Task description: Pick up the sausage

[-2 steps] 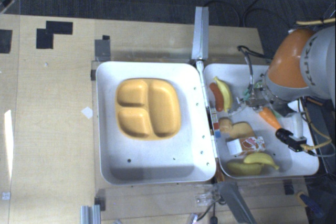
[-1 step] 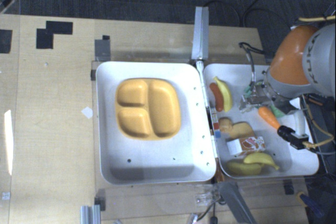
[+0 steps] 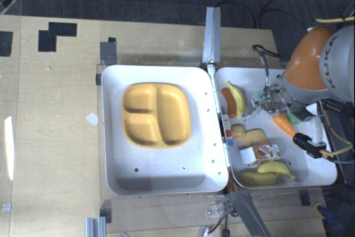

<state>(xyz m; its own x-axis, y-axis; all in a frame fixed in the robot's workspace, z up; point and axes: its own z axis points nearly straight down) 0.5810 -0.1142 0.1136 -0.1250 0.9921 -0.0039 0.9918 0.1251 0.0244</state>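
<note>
1. Sausage (image 3: 228, 100), reddish, lies in the right bin (image 3: 327, 175) near its back-left corner, touching the left flank of a banana (image 3: 237, 98); nothing grips it.
2. Long axis runs roughly front to back, parallel to the divider between the bins.
3. Tool (image 3: 270, 100) hangs over the middle-back of the same bin, beneath the orange band of the arm (image 3: 310, 64); cannot tell whether it is spread or closed.
4. Sausage lies left of the tool, banana between them. Judgement: reach must travel leftward, jaws set across the short width.
5. Carrot (image 3: 284, 125) sits just front-right of the tool; yellow tray (image 3: 157, 114) occupies the left bin (image 3: 111, 164).
</note>
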